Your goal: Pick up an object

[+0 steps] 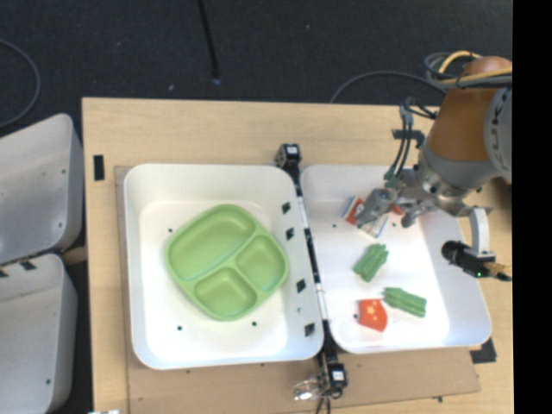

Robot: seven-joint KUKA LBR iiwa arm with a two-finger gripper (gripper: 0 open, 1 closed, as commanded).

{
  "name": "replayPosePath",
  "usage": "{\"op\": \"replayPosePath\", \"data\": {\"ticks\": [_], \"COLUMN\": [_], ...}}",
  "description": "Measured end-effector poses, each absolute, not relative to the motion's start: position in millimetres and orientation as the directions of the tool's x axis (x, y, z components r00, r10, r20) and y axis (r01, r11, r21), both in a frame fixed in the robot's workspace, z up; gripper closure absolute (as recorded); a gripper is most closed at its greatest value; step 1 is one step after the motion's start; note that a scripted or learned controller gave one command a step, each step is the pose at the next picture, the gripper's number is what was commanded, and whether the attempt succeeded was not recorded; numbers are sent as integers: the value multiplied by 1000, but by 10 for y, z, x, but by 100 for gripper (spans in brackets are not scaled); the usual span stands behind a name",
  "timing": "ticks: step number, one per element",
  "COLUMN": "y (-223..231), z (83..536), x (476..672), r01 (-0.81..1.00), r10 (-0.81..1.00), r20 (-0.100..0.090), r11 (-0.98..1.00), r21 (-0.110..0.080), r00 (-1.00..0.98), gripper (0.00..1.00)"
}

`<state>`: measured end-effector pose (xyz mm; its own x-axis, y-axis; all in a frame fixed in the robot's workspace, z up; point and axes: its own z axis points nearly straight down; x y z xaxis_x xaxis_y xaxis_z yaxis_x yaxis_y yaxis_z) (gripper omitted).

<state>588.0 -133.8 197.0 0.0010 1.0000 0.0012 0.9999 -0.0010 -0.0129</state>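
The left bin holds a green divided plate with three compartments, lying flat near the bin's centre and tilted relative to its walls. A dark divider strip separates this bin from the right bin, which is the landmark for the remaining items. In the right bin's upper left area lies a small red and white object, just beside the gripper. Near the bin's centre lies a green block, below the gripper and apart from it. Toward the bin's lower edge sit a red piece and, to its right, an elongated green piece, close together. The gripper hangs over the bin's upper left area; whether it is spread or closed cannot be told. The arm's orange band stands above the bin's upper right corner.
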Motion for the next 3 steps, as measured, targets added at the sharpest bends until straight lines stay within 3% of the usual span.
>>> {"op": "replayPosePath", "data": {"ticks": [1, 3], "y": [-1337, -1322], "z": [2047, 989], "x": [5910, 5920], "r01": [1000, 1000], "r10": [1000, 1000], "r20": [-1, -1], "r11": [1, -6], "r21": [0, -2], "r00": [-1, 6], "gripper": [0, 0]}}
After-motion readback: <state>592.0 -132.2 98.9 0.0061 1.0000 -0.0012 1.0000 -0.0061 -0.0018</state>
